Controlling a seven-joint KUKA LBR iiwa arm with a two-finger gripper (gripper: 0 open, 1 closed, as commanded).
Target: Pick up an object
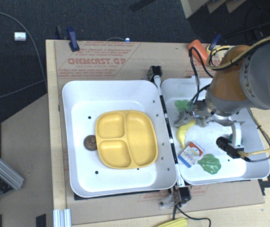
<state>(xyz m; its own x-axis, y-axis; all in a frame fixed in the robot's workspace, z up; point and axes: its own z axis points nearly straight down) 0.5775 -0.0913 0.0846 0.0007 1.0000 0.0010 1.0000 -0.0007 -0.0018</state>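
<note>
**Yellow plate in one bin, arm low over the other**

Yellow plastic, one three-part plate (126, 139) lies in the left bin (73, 103) with one brown round piece (90, 142) just beside it. The right bin (255, 171) holds the likely pickings: one yellow banana-like piece (184, 130), one red-and-white packet (190, 154) and two green pieces, one at the front (209, 163) and one at the back (182, 106). The jaws (197, 113) hang low over the banana's upper end, seemingly placed for a grab. Whether they stand apart or closed, I cannot tell; nothing is seen held.
</note>
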